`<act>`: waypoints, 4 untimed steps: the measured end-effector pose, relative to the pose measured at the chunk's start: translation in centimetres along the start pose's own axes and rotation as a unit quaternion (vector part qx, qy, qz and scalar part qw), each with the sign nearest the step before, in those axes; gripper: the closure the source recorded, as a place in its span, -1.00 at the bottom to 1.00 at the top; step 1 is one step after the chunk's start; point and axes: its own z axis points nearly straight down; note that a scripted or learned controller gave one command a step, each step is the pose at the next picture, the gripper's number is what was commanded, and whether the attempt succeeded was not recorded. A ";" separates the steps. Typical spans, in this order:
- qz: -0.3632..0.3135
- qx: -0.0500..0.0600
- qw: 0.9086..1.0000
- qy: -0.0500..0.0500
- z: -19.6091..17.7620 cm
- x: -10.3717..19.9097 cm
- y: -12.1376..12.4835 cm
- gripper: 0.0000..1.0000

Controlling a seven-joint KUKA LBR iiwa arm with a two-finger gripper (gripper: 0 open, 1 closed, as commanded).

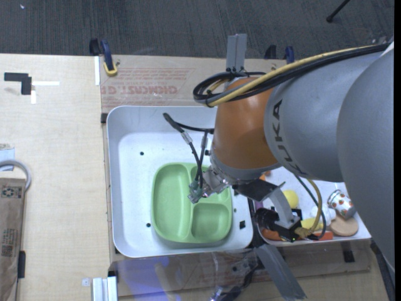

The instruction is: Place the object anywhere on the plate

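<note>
Camera view, arm: you see the grey arm [338,105] reaching in from 3 o'clock, its orange band [244,130] sitting over the middle of the picture.
Camera view, gripper: the gripper [196,195] hangs at the tip below the orange band, low over the plate, right above the ridge where the plate's compartments meet.
Camera view, jaws: you cannot tell whether they stand open or closed; the tip is small and dark against the plate, and nothing readable shows between them.
Camera view, plate: the green plate [172,199] lies in the left bin [125,168], toward that bin's 5 o'clock corner. It has one long compartment on its 9 o'clock side and smaller ones on its 3 o'clock side.
Camera view, objects: the small things lie in the right bin [313,238], at 3 o'clock from the plate and well apart from it. You can make out a yellow piece [289,199], a round tan disc [344,227] and a white piece with red spots [339,200]. The arm covers much of this bin.
Camera view, cables: black cables [213,86] loop off the band at 12 o'clock.
Camera view, bench: a brown paper bag [11,224] lies on the bench [56,143] at the 9 o'clock edge.
</note>
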 end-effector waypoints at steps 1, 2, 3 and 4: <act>0.000 0.000 1.000 0.000 0.0 0.0 0.0 -1.00; -0.035 -0.002 0.999 -0.001 -3.6 -4.6 -1.1 -1.00; 0.030 0.001 1.000 0.000 1.8 1.3 2.0 -1.00; 0.102 0.000 0.995 -0.001 -0.4 -1.8 3.6 -1.00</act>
